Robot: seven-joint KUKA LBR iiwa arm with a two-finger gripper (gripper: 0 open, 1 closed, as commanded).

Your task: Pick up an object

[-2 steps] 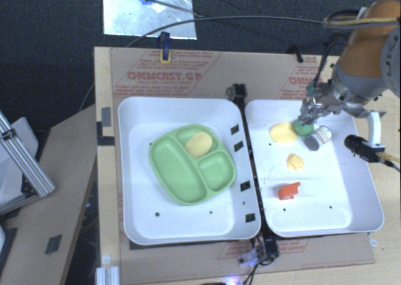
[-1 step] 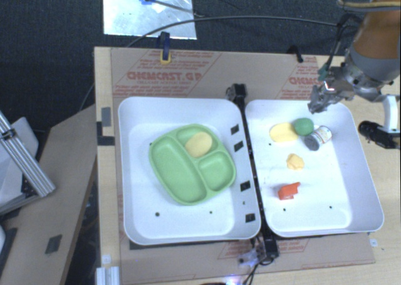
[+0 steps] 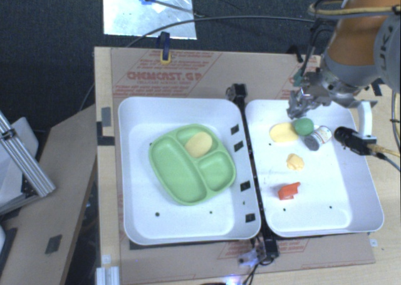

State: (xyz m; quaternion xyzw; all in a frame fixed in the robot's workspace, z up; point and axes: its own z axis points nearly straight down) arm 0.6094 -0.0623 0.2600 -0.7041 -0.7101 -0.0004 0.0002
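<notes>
In the right bin (image 3: 357, 208) lie a yellow lump (image 3: 282, 132), a green ball (image 3: 304, 126), a small grey and white can (image 3: 317, 136), a pale yellow piece (image 3: 295, 162) and a red-orange piece (image 3: 289, 190). My gripper (image 3: 297, 109) hangs over the bin's far part, its tip just above and left of the green ball, close to the yellow lump. Nothing shows between its fingers. In the left bin (image 3: 144, 215) a green divided plate (image 3: 191, 165) holds a yellow lemon-like object (image 3: 199, 145) in its upper compartment.
A black clip strip (image 3: 247, 152) runs along the seam between the two bins. A black cylinder (image 3: 351, 139) on the arm juts over the right bin's right side. Cables arc above the bench. A metal frame (image 3: 22, 158) stands at the left.
</notes>
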